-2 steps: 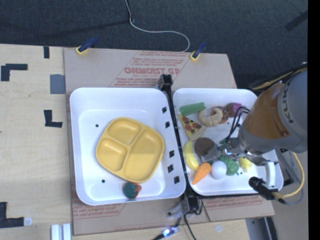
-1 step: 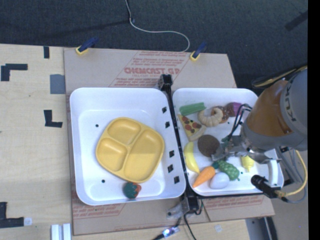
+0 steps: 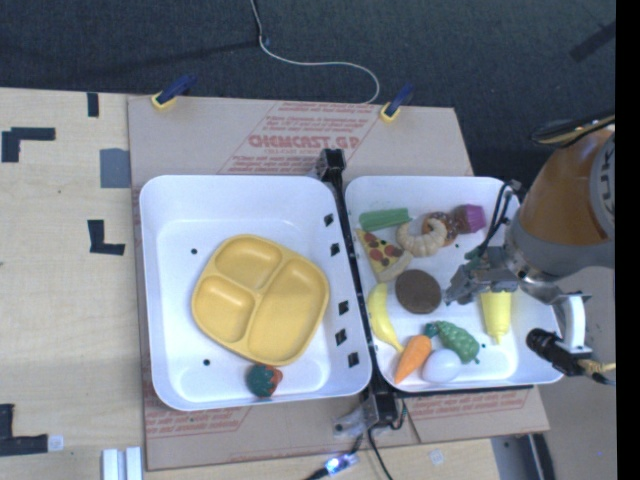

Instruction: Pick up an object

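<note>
The right bin (image 3: 455,184) holds toy food: a green bar (image 3: 385,218), a pizza slice (image 3: 379,251), a beige pastry ring (image 3: 422,235), a purple piece (image 3: 468,216), a brown disc (image 3: 417,290), a banana (image 3: 382,313), a carrot (image 3: 411,357), a green vegetable (image 3: 455,338), a white egg (image 3: 441,367) and a yellow piece (image 3: 496,311). My gripper (image 3: 478,278) hangs low over the right side of this bin, just above the yellow piece and right of the brown disc. Its dark fingers point down to the left, and nothing shows between them.
The left bin (image 3: 165,298) carries a yellow divided plate (image 3: 260,298) and a small red-green ball (image 3: 263,379) near its front wall. A black divider clip (image 3: 330,163) sits between the bins. My arm, with its orange band (image 3: 565,203), covers the right bin's right edge.
</note>
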Robot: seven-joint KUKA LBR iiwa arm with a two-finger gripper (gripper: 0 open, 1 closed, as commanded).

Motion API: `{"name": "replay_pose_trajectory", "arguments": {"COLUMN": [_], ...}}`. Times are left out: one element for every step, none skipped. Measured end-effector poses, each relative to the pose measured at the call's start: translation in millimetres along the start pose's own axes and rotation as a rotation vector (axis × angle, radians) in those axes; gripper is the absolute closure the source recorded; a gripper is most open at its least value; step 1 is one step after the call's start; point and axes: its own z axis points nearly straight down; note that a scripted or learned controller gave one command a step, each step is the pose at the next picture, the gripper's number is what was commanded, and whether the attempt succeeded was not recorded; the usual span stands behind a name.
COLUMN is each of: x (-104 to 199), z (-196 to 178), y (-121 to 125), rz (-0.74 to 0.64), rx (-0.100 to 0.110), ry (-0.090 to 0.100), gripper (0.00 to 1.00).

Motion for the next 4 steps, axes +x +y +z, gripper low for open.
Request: {"name": "replay_pose_trajectory", "arguments": {"x": [7, 8, 53, 76], "z": [-56, -69, -64, -77], "y": [-6, -6, 34, 35], "rz": [-0.001, -0.001, -0.004, -0.003], "rx": [0.002, 0.003, 0.004, 0.003], "ry": [0.001, 0.001, 0.001, 0.002], "gripper": [1.0, 1.0, 1.0, 1.0]}}
